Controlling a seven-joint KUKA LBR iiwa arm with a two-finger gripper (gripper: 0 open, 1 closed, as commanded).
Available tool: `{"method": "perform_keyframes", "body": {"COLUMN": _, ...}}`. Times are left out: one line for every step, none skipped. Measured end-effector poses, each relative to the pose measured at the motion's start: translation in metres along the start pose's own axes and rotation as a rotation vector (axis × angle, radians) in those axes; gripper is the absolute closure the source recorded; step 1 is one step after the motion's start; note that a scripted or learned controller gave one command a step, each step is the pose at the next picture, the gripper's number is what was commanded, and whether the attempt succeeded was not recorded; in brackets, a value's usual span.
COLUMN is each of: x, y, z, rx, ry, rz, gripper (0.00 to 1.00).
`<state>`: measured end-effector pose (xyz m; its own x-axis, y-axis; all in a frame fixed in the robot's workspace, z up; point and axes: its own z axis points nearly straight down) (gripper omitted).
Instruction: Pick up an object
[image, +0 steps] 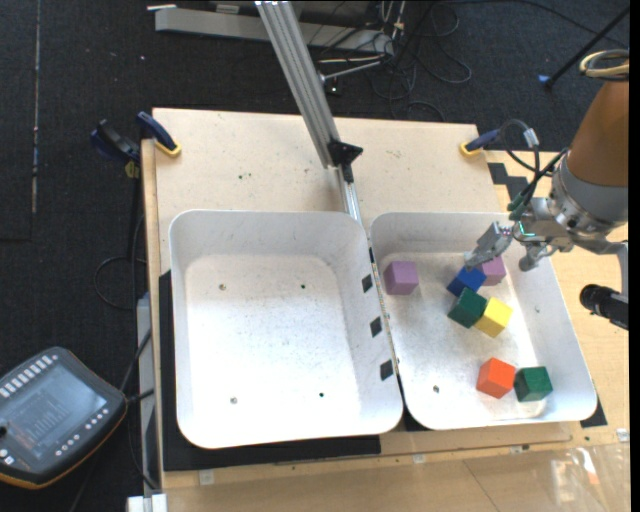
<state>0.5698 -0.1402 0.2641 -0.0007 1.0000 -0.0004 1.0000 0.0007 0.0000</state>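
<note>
Several coloured blocks lie in the right bin (560, 330). A purple block (401, 277) sits alone near the bin's left wall. A pink block (494, 268), a blue block (465, 281), a dark green block (467, 308) and a yellow block (494, 317) crowd together in the middle. Near the front edge an orange block (496, 378) rests beside a green block (533, 383). My gripper (491, 246) hangs just above the pink and blue blocks, reaching in from the right. Nothing visible is lifted off the bin floor.
The left bin (200, 300) stands beside the right one, sharing a middle ridge. A slanted metal pole (310, 90) rises from behind the bins. A teach pendant (50, 415) lies off the bench at the lower left.
</note>
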Motion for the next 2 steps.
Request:
{"method": "perform_keyframes", "body": {"x": 0.004, "y": 0.007, "z": 0.060, "rx": 0.006, "ry": 0.001, "rz": 0.000, "gripper": 0.00}}
{"method": "perform_keyframes", "body": {"x": 0.002, "y": 0.007, "z": 0.104, "rx": 0.004, "ry": 0.001, "rz": 0.001, "gripper": 0.00}}
